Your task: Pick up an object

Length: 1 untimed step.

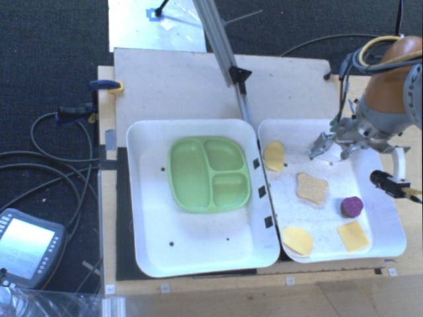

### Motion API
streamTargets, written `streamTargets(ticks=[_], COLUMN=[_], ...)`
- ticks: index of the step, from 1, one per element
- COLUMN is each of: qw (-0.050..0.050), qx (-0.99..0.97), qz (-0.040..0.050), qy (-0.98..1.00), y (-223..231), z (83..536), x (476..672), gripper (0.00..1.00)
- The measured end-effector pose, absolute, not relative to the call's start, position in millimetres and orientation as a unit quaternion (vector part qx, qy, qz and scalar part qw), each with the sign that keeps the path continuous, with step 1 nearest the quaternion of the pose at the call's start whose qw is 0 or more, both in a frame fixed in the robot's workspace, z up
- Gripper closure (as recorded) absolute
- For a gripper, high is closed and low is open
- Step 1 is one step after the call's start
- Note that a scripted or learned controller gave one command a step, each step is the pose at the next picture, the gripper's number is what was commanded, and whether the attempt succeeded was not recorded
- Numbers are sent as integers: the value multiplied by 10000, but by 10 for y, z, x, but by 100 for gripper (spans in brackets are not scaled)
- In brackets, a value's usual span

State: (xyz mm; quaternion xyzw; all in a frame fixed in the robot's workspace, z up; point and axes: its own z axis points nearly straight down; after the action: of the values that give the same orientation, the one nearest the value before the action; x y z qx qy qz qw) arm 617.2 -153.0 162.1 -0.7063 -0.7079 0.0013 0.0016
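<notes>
- Camera view: tool (328, 148) over right bin (383, 177), prongs spread apart, nothing between them.
- Toast slice (312, 189) near, below it.
- Green tray (209, 174) in left bin (149, 197).

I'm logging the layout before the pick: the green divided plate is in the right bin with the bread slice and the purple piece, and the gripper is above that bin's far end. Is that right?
Not quite. The camera view shows the green divided plate in the left bin. The bread slice and purple piece are in the right bin, and the gripper is above that bin's far end.
</notes>
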Motion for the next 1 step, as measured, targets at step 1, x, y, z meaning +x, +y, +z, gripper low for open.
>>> streamTargets(ticks=[1], qw=[22], qx=[-7064], qz=[13], qy=[-7078], y=[-1483], z=[999], x=[6165], gripper=[0])
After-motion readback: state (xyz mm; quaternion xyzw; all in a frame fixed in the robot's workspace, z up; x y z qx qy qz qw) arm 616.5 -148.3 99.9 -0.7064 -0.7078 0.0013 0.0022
